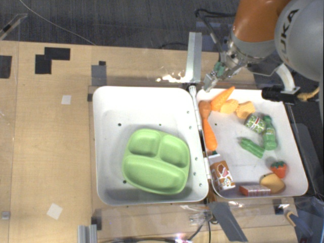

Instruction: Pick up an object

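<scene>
My gripper (211, 80) hangs over the far left corner of the right bin (298, 151), just above the rim. Right below it lie orange food pieces (225, 100) and a long orange carrot (208, 130) along the bin's left wall. Nothing shows as held. Further right in the same bin lie a green can (257, 122), a green bottle (270, 138) and a green pod (251, 147). Near the front edge are a brown and white carton (221, 175), a red box (254, 190), a yellow fruit (272, 182) and a small red fruit (278, 168).
A green divided plate (157, 161) lies in the left bin (109, 135). A metal post (194, 59) stands behind the wall between the bins, close to my gripper. The grey and orange arm (268, 14) fills the upper right.
</scene>
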Controlling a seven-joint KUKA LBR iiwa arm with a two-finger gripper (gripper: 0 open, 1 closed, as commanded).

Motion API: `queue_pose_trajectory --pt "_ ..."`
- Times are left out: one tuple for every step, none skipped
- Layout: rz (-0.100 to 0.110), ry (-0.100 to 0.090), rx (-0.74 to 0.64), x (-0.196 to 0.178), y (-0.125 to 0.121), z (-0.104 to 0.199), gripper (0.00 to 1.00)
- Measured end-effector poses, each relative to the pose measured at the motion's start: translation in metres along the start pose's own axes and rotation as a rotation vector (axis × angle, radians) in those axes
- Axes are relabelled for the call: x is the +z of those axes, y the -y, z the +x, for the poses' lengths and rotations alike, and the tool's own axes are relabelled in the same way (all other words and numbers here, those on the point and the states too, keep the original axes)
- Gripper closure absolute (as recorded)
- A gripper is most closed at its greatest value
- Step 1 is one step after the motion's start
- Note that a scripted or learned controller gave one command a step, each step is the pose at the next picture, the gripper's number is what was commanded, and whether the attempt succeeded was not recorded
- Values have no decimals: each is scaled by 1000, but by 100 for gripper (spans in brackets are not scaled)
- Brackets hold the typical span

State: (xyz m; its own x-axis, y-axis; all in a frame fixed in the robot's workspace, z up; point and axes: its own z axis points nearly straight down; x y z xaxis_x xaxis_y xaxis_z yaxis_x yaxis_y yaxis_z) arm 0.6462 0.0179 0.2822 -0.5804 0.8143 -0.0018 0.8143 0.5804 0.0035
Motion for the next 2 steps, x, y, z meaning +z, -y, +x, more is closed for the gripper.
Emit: queue_pose_trajectory --pt "-4 5 -74 -12 -10 -28 100" --pt "-1 2 -146 24 28 -27 100"
